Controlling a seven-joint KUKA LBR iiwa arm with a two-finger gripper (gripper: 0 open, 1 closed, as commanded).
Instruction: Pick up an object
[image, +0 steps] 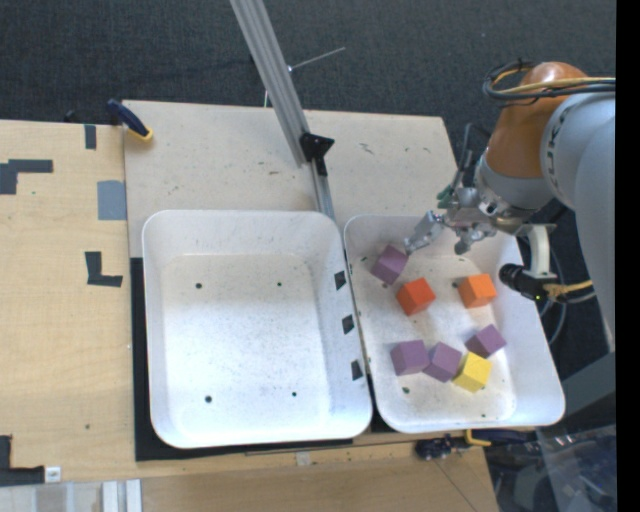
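— Where was your gripper (441, 231)?

— You had it over the far edge of the right bin (530, 400), fingers spread apart and gripping nothing.

— And the blocks?

— One purple block (389, 265) lay just beside the left fingertip. You had two orange blocks (416, 295) mid-bin, and three more purple blocks (409, 356) with a yellow block (473, 373) towards the near edge. The left bin (160, 240) sat alongside.

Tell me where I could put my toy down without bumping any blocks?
The left bin has a wide bare floor between all four walls. In the right bin, blocks crowd the middle and near end: purple block, two orange blocks, yellow block. The gripper hangs over its far end.
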